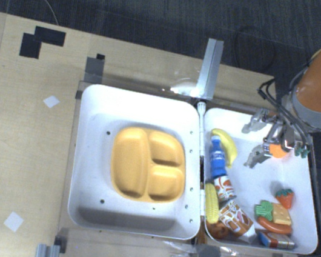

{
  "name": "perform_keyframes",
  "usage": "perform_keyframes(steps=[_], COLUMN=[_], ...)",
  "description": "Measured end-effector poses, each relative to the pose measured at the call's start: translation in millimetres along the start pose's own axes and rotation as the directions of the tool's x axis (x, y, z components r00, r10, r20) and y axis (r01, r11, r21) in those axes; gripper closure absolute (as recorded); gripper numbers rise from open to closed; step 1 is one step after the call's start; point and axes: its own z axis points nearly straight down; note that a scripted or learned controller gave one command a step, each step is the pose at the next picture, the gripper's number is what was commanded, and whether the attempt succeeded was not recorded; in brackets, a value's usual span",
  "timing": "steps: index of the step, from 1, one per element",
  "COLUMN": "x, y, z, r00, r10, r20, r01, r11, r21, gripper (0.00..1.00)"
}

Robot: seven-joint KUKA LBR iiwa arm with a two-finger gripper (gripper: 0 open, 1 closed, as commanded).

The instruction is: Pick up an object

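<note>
Two white bins sat side by side on the bench. Over the right bin (pixel 314 201), the end effector (pixel 266 143) hung with fingers spread wide, holding nothing, an orange piece (pixel 278 150) just beside it. Best to centre over that piece, descend straight, then close gently.

Tray (pixel 145 164) in left bin (pixel 93 144); toys fill right bin (pixel 309 175).
</note>
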Motion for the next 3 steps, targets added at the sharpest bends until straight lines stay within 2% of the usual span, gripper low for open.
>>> perform_keyframes(steps=[1, 2, 3], x=[14, -35, -32], y=[-1, -56, -51], z=[-2, 36, 126], r00=[0.999, 0.979, 0.899], r10=[0.054, 0.204, 0.438], r20=[0.0, 0.0, 0.003], r01=[-0.054, -0.204, -0.438], r11=[0.999, 0.979, 0.899], r21=[0.0, 0.001, 0.0], gripper=[0.0, 0.0, 0.0])
